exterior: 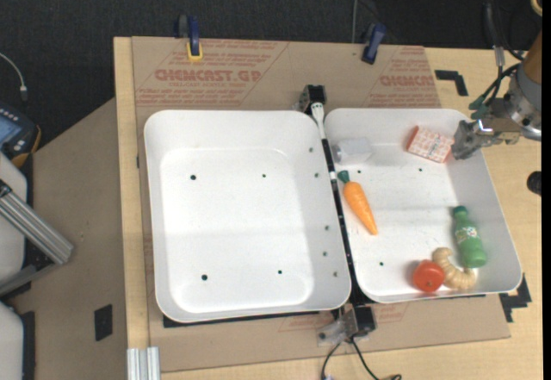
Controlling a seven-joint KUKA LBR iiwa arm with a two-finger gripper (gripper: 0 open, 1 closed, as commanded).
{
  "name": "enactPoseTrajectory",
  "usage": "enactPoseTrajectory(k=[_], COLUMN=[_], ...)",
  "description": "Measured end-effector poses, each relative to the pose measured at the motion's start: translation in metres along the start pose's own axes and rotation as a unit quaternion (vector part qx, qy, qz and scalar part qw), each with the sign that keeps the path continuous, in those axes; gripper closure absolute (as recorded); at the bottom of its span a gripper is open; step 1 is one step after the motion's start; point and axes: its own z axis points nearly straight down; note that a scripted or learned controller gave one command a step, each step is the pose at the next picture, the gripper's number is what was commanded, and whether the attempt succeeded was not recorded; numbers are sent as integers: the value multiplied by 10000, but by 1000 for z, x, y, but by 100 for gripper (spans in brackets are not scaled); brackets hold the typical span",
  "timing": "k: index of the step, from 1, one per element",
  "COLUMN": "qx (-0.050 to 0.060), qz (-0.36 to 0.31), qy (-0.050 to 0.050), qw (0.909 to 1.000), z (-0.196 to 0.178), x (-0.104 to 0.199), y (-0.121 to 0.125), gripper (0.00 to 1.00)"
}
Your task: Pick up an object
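Right bin (482,189): packet (429,144) beside end effector (466,142)

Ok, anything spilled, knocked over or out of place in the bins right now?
Nothing stands out. The carrot, green bottle, tomato, pink packet and clear piece all lie inside the right bin. The gripper is at its far right rim.

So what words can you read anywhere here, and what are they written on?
"CHEMCAST GP" in faded red, on the brown cardboard sheet under the bins, left side.
The same faded red print repeats on the sheet's right side, too cut off to read.
Small pink patterned packet: print too small to read.
Green plastic bottle: label blurred.
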Motion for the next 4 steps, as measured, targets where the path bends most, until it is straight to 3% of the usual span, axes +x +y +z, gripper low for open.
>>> enactPoseTrajectory(k=[2, 3, 4], qx=[-32, -25, 154], qz=[-7, -7, 39], qy=[-18, -18, 63], qw=[10000, 10000, 9999], z=[-21, -20, 100], x=[-1, -1, -18], y=[2, 2, -33], gripper=[100, 0, 0])
